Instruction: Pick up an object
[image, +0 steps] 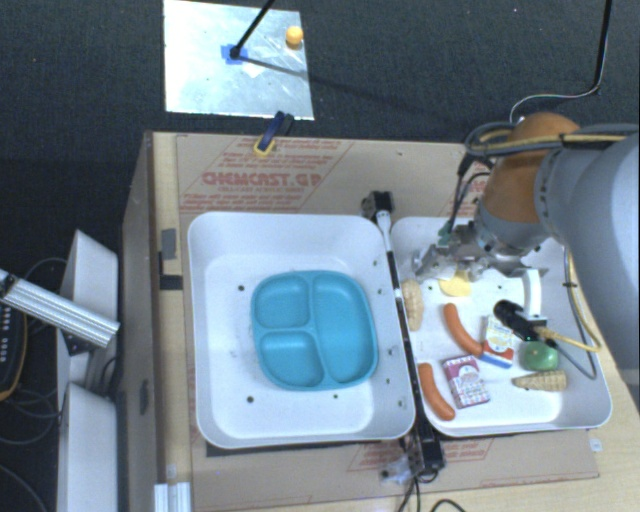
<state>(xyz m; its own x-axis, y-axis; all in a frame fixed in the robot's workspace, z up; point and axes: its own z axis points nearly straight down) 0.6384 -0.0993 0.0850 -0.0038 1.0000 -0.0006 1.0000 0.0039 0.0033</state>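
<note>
I see the arm coming in from the right of the frame, its gripper low over the upper left part of the right bin. I cannot tell how the gripper is set from this angle.

Just below the gripper lies a small yellow piece. Further down sit two sausages, one mid-bin and one near the lower left. A red carton lies between them, lower down. A corn cob rests along the bin's left wall. At the right are a green ball and a second cob, close together.

The left bin holds a blue tray at its centre.
</note>
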